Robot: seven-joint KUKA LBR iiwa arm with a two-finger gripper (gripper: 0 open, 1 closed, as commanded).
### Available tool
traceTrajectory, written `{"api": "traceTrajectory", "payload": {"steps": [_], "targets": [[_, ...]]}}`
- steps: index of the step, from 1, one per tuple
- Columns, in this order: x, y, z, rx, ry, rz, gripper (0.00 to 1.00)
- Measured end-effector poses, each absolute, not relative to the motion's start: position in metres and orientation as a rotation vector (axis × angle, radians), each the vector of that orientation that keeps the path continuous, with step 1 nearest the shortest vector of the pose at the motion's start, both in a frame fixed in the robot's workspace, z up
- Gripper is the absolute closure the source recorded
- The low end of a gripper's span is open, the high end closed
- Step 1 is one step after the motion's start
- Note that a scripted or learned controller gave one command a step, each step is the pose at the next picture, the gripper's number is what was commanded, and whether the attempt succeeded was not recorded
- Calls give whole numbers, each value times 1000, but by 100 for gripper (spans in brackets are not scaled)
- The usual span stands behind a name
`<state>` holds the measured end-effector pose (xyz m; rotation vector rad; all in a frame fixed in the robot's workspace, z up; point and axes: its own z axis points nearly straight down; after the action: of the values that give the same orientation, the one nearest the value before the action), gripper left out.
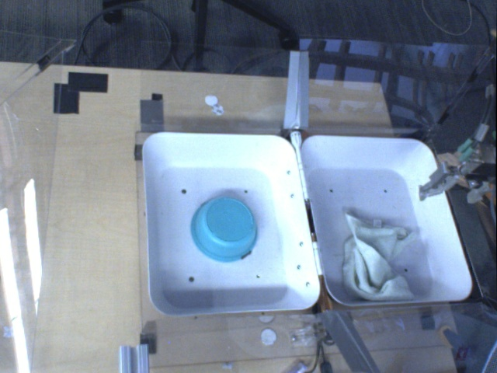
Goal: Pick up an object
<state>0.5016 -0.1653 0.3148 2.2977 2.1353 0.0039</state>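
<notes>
In the camera view, a blue bowl (224, 228) is sitting upside down near the middle of the left bin (167, 169), and a crumpled pale cloth (376, 256) is lying in the lower part of the right bin (365, 158). Both bins are resting on the wooden bench (78, 208).

The end effector (444, 179) is hovering over the right bin's far edge, apart from the cloth and gripping nothing; whether it is open or closed I cannot tell.

The cloth is looking soft, light and limp, so pinching a raised fold near its middle should be working best. The bowl is looking rigid, smooth and probably slippery; inverted, it is offering only its rim edge for a grip.
</notes>
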Motion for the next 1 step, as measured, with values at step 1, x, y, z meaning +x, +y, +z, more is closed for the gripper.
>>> {"api": "traceTrajectory", "payload": {"steps": [1], "targets": [[492, -124, 194, 1952, 2461, 2, 0]]}}
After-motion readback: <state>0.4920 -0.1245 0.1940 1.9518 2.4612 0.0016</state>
